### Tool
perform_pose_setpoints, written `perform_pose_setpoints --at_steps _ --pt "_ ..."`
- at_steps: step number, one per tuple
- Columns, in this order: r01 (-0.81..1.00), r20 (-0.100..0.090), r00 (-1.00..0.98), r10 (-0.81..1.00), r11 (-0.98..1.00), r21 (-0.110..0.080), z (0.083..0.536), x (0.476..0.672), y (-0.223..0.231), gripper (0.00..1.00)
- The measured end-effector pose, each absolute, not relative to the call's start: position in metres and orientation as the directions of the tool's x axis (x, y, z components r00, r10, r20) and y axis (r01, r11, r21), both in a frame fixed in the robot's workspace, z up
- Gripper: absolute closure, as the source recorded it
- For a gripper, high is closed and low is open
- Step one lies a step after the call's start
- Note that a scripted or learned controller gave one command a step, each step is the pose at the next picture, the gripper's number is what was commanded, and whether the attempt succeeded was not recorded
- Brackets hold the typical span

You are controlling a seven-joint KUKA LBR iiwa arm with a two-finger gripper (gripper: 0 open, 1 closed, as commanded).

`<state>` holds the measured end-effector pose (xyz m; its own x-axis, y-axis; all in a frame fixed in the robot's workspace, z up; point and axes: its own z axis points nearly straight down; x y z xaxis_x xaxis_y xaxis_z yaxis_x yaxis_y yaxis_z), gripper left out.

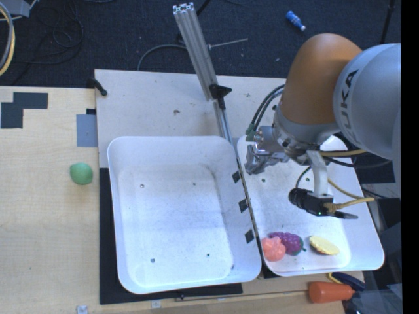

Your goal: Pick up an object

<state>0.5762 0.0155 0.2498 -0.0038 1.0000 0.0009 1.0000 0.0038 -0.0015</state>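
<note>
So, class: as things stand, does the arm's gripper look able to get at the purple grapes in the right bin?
Probably yes. The purple grapes lie uncovered near the front of the right bin, with the gripper over the same bin farther back. A pink piece touching their left side could crowd one finger.

My arm point(366, 97) shows smooth grey casing and a glossy orange band point(321, 77). Both bins point(170, 214) look like matt white plastic, lightly speckled. The bench point(39, 227) appears pale wood-grained, and the post point(196, 51) is ribbed bare metal.
</note>
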Motion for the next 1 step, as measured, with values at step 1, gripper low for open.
perform_pose_setpoints --at_steps 1 --pt "1.000 0.000 -0.003 1.000 0.003 0.000 0.2497 0.5708 0.0680 1.00"
